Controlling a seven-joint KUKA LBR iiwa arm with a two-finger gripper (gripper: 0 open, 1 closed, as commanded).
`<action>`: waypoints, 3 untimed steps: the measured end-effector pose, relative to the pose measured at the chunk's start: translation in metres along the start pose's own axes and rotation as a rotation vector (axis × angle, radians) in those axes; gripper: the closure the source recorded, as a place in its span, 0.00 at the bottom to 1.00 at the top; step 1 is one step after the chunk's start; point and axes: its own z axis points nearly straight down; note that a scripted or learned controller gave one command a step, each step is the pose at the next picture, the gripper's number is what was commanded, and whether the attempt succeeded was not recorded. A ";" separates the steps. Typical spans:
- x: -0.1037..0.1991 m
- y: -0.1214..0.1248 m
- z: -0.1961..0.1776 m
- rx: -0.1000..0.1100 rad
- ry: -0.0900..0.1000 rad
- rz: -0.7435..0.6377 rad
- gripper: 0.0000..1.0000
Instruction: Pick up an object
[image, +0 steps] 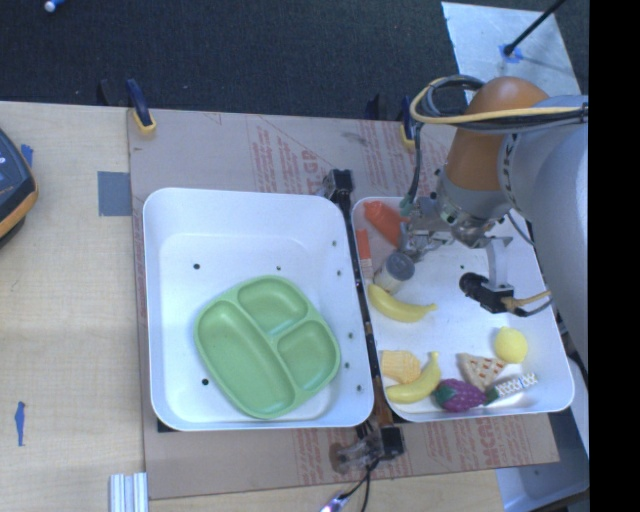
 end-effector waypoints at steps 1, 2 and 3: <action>0.000 0.001 -0.001 -0.003 0.000 -0.001 0.00; -0.001 0.000 -0.011 0.001 -0.001 -0.001 1.00; -0.001 0.000 -0.011 0.000 -0.001 -0.002 0.00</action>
